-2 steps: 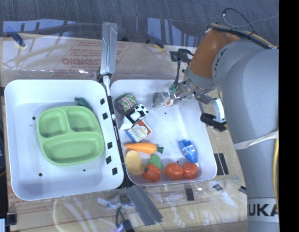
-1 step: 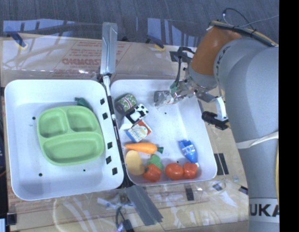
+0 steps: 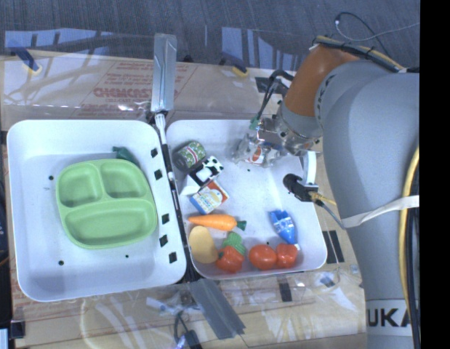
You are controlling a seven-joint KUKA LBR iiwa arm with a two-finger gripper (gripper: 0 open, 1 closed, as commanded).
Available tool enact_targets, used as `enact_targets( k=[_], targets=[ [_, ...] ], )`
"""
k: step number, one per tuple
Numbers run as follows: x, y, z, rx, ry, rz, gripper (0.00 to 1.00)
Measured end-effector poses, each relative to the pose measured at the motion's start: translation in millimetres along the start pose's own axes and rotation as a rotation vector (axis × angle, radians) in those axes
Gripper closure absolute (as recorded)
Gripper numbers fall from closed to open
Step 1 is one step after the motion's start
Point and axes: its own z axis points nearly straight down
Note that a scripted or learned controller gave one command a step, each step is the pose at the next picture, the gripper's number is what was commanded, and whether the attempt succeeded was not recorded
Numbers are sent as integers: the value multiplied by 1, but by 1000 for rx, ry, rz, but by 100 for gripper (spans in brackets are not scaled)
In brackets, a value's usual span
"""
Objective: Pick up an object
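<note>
My gripper [image 3: 255, 150] hangs low over the far right part of the right bin [image 3: 312, 227], below the orange-banded wrist [image 3: 312, 78]. Something small with red and white shows at its tip, too blurred to name. Left of it lie a green can [image 3: 190, 154] and a black-and-white toy [image 3: 208, 170]. Nearer the front are a small carton [image 3: 209, 198], a carrot [image 3: 214, 222], a blue bottle [image 3: 283, 226], a yellow fruit [image 3: 203, 244], a red-and-green vegetable [image 3: 230, 257] and two red pieces [image 3: 262, 257] [image 3: 286, 254].
The left bin [image 3: 28, 267] holds a green divided plate [image 3: 106, 201], with a small dark green item [image 3: 123, 152] at its far edge. A grey divider strip [image 3: 163, 71] runs between the bins. The arm's grey body [image 3: 370, 166] covers the bench's right side.
</note>
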Motion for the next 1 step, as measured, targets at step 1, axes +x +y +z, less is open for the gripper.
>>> enact_targets(
  k=[1],
  targets=[
    [4, -30, -2, -19, -3, 41, 100]
  ],
)
